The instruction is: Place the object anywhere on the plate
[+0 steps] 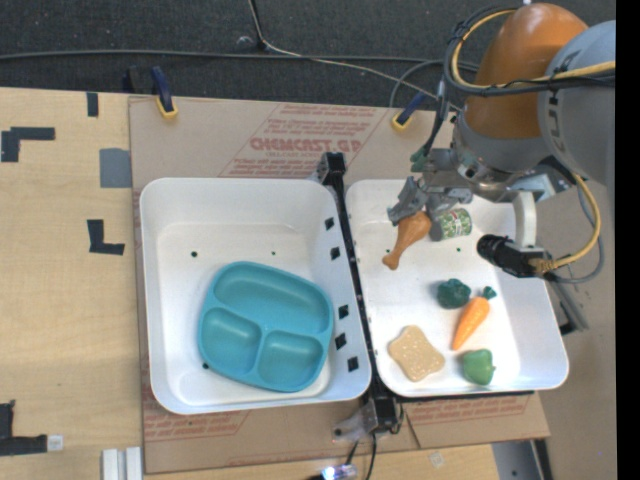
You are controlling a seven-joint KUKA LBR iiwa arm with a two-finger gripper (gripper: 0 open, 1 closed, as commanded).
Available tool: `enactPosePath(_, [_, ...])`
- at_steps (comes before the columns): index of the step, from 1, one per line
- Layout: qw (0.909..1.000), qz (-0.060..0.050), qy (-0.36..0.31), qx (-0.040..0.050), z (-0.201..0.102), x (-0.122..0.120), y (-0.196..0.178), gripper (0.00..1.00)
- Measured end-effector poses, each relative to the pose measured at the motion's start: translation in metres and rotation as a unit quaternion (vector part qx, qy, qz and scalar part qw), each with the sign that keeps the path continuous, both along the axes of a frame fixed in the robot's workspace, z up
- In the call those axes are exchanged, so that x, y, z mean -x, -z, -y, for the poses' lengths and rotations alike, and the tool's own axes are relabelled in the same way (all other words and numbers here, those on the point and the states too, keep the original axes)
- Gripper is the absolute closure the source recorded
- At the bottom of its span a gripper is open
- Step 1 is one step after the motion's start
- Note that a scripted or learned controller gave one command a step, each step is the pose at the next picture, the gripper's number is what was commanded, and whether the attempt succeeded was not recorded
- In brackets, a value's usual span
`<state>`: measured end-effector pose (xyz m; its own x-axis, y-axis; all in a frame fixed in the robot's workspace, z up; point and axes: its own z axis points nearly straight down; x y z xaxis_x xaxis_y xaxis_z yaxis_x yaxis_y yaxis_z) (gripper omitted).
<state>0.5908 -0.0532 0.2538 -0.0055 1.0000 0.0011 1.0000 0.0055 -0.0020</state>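
Note:
A teal divided plate (265,326) lies in the left bin (170,203). In the right bin (545,363), a brown toy drumstick (406,238) lies slanted near the back left. My gripper (424,204) hangs right over the drumstick's thick upper end. A small green-labelled can (453,222) sits just right of the gripper, partly hidden by it. The grey arm with its orange band (520,63) reaches in from the upper right.
Toward the right bin's front lie a dark green broccoli piece (453,291), an orange carrot (471,322), a bread slice (416,353) and a green pepper (479,367). A black divider (345,258) separates the bins. A black cable fitting (510,255) hangs off the arm.

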Motion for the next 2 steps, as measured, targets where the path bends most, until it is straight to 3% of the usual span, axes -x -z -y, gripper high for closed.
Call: enactPosePath(2, [1.0000, -0.001, 0.000, 0.0003, -0.108, 0.024, 0.021, 1.00])
